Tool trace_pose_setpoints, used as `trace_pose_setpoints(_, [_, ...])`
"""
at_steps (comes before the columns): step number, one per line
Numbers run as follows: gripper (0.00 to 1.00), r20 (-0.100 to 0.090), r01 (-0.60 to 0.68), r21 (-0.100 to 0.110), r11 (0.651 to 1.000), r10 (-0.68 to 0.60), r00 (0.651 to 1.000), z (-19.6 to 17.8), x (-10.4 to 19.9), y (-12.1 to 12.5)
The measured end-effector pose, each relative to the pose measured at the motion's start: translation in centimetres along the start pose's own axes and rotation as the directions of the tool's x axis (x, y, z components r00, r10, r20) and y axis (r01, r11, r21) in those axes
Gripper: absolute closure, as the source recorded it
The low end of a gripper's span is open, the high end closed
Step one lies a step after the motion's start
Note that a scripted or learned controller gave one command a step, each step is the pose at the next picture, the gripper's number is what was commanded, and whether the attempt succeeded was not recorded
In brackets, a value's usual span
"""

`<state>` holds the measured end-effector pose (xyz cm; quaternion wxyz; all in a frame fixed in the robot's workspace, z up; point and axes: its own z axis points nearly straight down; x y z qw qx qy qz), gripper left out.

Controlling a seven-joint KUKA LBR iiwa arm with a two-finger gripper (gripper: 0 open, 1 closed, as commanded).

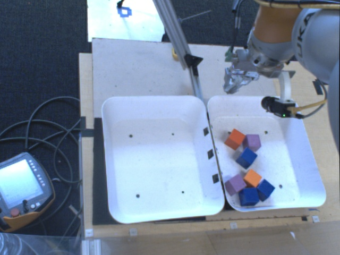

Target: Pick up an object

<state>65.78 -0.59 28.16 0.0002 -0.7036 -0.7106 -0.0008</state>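
Hand (234, 84) hovering above right bin (311, 158) far rim, grip state unclear; cubes (247, 169) sitting touching in clusters, risking fingers jamming on neighbours and grasp slipping

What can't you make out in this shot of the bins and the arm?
- Tool: small and blurred in the camera view, above the right bin's far rim; its finger state is unclear.
- Arm: cut off by the top and right edges.
- Blue cube near the front wall: partly hidden by the purple cube and orange cube.
- Handheld pendant: cut off by the left edge.
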Motion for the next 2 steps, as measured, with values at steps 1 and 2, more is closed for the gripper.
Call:
trace_pose_setpoints(1, [1.00, -0.001, 0.001, 0.000, 1.000, -0.001, 1.000, 1.0, 5.6, -0.4])
trace_pose_setpoints(2, [1.00, 0.000, -0.001, 0.001, 1.000, 0.001, 1.000, 2.7, 9.5, -1.0])
